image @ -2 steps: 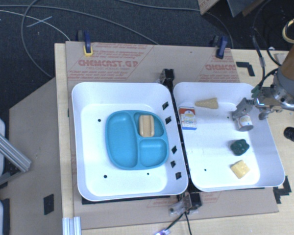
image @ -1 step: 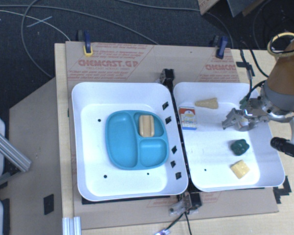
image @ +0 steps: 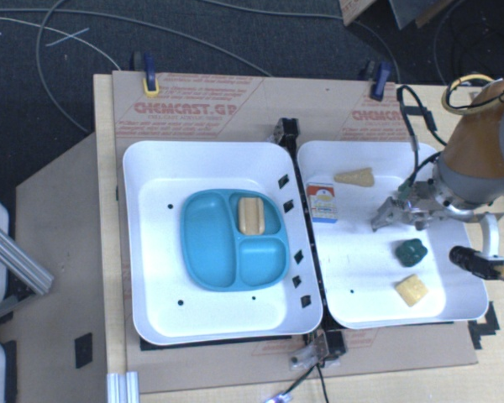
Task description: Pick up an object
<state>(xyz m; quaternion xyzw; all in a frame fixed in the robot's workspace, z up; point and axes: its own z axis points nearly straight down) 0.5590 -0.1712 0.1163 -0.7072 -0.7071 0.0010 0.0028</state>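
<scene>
Nearest the lower edge, the bench [image: 109,225] shows its bare board, with a small metal clamp [image: 319,351] at the front where the two bins meet. Left bin [image: 143,175]: a blue divided plate [image: 206,242] lies in its middle, and a tan block [image: 251,216] sits in the plate's upper right compartment. Right bin [image: 361,300]: toward its front right lies a pale yellow chunk [image: 412,290]; just behind that, a dark green object [image: 411,252]; farther back and against the bin's left wall, a small white carton with a red mark [image: 322,201]; farthest back, a tan wedge [image: 355,176] near the rear wall.

Arm: the grey body with its orange band [image: 479,141] enters from the right edge and leans over the right bin, wrist turned toward the bin's middle. The claw [image: 395,212] hangs low over the bin floor, behind the dark green object and apart from it, right of the carton and in front of the wedge. Its two fingers [image: 381,217] point leftward and look spread apart, with nothing seen between them. Two blue clips [image: 150,74] grip the bench's far edge.
</scene>
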